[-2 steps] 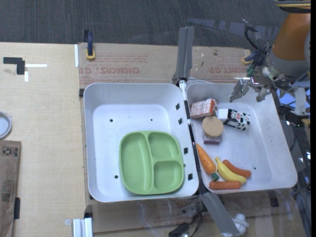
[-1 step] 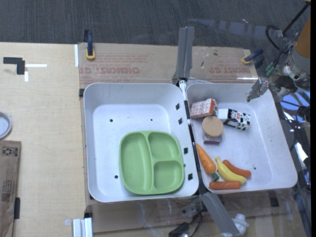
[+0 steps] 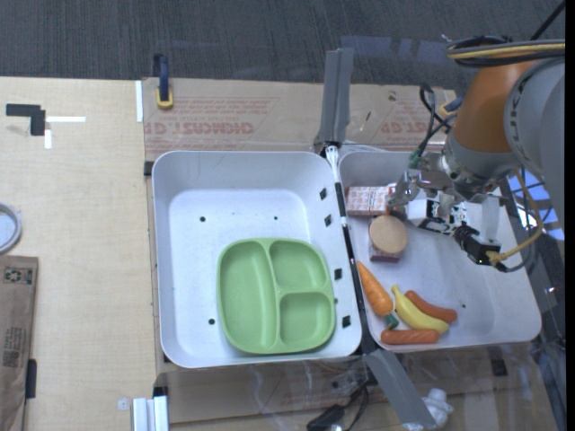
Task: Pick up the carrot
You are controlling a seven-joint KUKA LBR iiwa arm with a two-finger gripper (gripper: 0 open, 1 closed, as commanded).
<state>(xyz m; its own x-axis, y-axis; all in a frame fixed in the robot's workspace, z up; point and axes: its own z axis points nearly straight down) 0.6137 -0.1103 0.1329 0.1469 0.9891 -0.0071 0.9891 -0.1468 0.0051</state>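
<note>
A green tray point(image 3: 275, 295) is sitting in the left bin point(image 3: 180, 187) with bare floor around it, while the carrot point(image 3: 374, 288) is lying against the right bin's point(image 3: 503, 317) left wall, well below-left of the gripper point(image 3: 429, 206) hanging over the back, arm slanting in from the right.

Carrot point(image 3: 375, 288) wedged against right bin's left wall point(image 3: 352, 268); banana point(image 3: 415, 312) and sausages point(image 3: 429, 307) crowd its right, burger point(image 3: 388, 238) above. Open floor point(image 3: 490, 294) further right; approach from overhead.
</note>
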